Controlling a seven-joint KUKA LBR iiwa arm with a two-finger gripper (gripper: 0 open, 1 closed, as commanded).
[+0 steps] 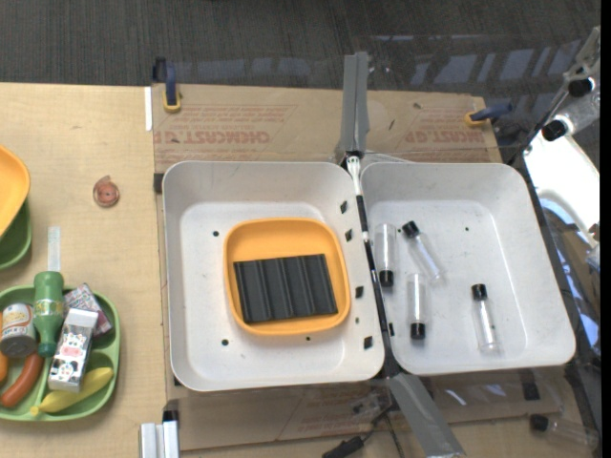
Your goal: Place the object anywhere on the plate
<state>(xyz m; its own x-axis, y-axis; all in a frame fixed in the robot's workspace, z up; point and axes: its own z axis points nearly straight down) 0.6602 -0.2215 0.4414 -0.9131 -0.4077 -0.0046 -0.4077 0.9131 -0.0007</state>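
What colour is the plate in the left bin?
Orange-yellow plate, with a dark ribbed slab on it; camera view.

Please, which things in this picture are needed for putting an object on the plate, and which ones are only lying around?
For the job:
- orange plate, left bin
- dark ridged block, already on the plate
- four clear tubes with black caps, right bin

Lying about:
- green tray of toy food
- small pink disc
- orange dish

An orange plate [286, 280] bearing a dark ribbed slab [286, 287] sits centred in the nine-o'clock bin [191, 351].
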